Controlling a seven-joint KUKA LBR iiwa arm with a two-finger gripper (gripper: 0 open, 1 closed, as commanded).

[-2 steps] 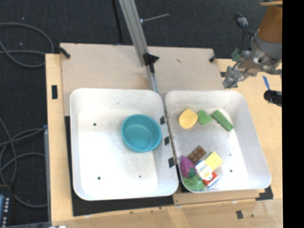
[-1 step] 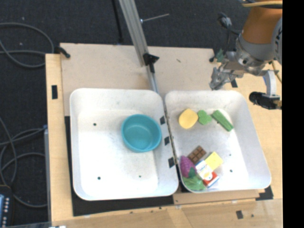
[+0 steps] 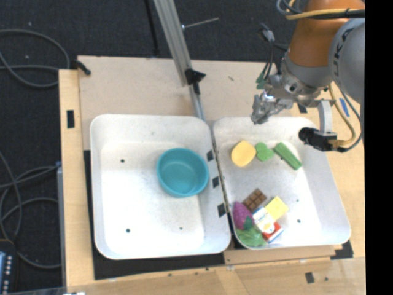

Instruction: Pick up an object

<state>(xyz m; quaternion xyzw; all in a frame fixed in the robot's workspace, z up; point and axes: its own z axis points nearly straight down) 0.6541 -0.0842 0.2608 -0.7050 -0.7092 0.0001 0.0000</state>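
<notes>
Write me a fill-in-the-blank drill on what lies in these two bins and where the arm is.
1. The teal bowl sits in the ____ bin as the camera sees it.
2. The yellow lemon-like piece touches a ____ piece on its right side.
3. The brown chocolate bar lies in the right bin, nearer its ____ edge than the lemon-like piece is.
4. The gripper hangs above the right bin's ____ rim.

Missing words: left; green; near; far

A yellow lemon-shaped toy [image 3: 243, 153] lies flat in the right bin [image 3: 319, 189], touching a green piece [image 3: 264, 152].
</notes>
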